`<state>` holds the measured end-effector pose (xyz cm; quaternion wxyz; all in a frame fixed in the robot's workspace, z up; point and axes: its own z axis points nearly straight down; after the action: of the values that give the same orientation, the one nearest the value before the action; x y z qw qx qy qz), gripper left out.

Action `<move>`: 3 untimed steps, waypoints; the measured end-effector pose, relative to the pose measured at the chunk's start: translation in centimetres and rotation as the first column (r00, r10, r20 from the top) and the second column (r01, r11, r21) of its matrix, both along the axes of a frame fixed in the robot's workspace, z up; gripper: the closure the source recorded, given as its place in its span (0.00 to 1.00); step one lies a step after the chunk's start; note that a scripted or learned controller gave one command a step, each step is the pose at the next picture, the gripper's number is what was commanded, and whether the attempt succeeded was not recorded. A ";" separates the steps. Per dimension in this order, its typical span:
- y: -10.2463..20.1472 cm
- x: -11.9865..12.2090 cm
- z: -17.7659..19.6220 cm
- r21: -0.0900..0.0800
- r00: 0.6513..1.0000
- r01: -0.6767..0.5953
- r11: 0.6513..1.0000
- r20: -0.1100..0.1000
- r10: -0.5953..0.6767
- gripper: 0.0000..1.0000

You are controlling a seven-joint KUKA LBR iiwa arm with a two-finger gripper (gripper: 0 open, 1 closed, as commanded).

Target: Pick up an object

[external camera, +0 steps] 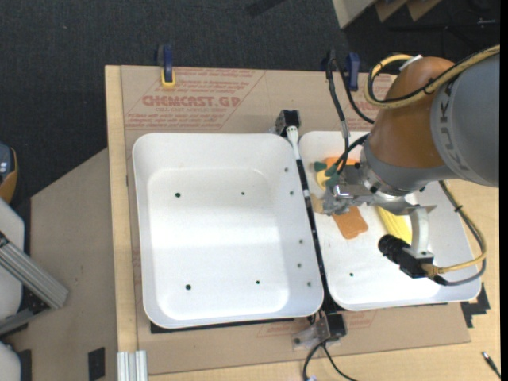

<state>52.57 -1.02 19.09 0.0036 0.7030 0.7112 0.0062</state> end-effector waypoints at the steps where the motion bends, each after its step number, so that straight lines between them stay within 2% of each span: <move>1: 0.2 4.2 13.9 -0.004 1.000 0.008 1.000 0.007 -0.008 1.00; 2: 10.3 3.5 16.0 0.001 1.000 0.000 1.000 -0.008 0.000 1.00; 3: 20.5 0.7 7.3 -0.002 1.000 0.000 1.000 -0.026 0.000 1.00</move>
<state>53.23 19.44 26.38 -0.0047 0.7030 0.7112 -0.0037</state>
